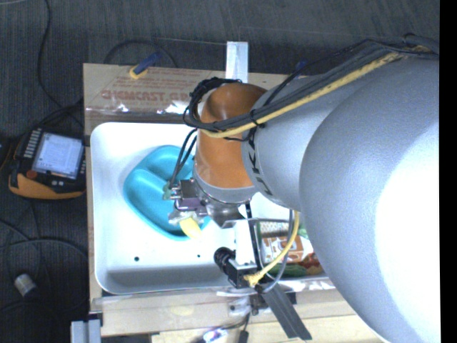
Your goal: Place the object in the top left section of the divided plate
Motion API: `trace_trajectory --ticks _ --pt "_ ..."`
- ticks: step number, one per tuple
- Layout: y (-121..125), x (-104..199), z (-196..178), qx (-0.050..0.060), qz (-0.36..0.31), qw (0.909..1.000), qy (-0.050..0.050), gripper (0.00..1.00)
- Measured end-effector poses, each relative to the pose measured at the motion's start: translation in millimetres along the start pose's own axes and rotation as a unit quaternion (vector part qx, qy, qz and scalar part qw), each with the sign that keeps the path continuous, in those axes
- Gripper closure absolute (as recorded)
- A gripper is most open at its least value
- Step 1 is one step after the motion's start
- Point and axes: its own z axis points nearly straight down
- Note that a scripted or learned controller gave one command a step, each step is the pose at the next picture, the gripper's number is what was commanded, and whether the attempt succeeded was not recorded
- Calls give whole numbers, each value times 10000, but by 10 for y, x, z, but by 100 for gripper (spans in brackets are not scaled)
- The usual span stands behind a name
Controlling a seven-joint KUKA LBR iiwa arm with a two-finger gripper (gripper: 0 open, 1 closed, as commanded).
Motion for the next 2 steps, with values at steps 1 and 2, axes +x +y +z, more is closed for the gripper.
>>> trace_trajectory --ticks 1,2 --pt "24 558 54 -7 -1021 9948 -9 100" --pt "39 40 916 -61 343 9994 35 100"
